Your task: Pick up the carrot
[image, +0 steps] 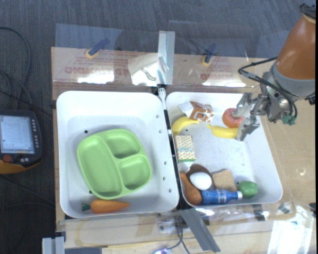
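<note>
Two white bins sat side by side on the desk. At lower left, in the left bin [69,142], lay the carrot [107,206], untouched. Far off at upper right, the end effector [247,121] hung open and empty beside a tomato [231,117]; the whole pick remained.

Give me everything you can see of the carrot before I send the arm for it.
The carrot is orange with a small green stub at its left end, looks like a smooth plastic toy, and lies flat, roughly level in the view, tip pointing right. It sits on the floor of the left bin near the front wall, just below the green divided plate, close to its front rim; whether they touch is unclear. The gripper is far off, over the right bin.
</note>
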Available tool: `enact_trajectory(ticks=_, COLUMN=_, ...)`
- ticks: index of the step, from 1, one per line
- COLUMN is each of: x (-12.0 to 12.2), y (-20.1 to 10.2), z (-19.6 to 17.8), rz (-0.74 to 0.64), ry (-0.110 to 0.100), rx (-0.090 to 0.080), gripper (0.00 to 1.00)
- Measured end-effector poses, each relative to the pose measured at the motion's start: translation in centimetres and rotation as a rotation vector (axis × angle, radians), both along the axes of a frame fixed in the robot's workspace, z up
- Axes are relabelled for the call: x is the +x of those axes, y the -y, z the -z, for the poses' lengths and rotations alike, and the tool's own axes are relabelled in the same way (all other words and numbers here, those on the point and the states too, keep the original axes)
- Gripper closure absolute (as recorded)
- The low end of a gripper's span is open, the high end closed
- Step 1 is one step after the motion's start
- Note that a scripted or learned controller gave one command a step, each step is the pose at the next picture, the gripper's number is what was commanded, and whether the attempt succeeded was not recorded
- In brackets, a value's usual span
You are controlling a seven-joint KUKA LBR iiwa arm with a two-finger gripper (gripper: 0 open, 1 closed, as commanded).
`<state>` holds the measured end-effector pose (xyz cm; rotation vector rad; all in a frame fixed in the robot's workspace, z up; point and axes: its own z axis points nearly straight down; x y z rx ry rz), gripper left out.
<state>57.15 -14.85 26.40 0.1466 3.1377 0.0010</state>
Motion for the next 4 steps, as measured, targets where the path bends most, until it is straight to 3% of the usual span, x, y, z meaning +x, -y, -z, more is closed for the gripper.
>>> enact_trajectory(ticks=1, x=5.9, y=0.7, z=-9.7, rz=0.06, ry=0.011, rx=-0.002, gripper=1.0)
enact_trajectory(ticks=2, x=6.5, y=1.6, z=-22.6, rz=-0.076, ry=0.013, rx=-0.005, gripper=1.0)
enact_trajectory(ticks=3, x=7.2, y=-1.1, z=-22.1, rz=-0.413, ry=0.005, rx=-0.002, gripper=1.0)
enact_trajectory(ticks=4, x=9.8, y=4.1, z=-21.2, rz=-0.314, ry=0.003, rx=-0.001, gripper=1.0)
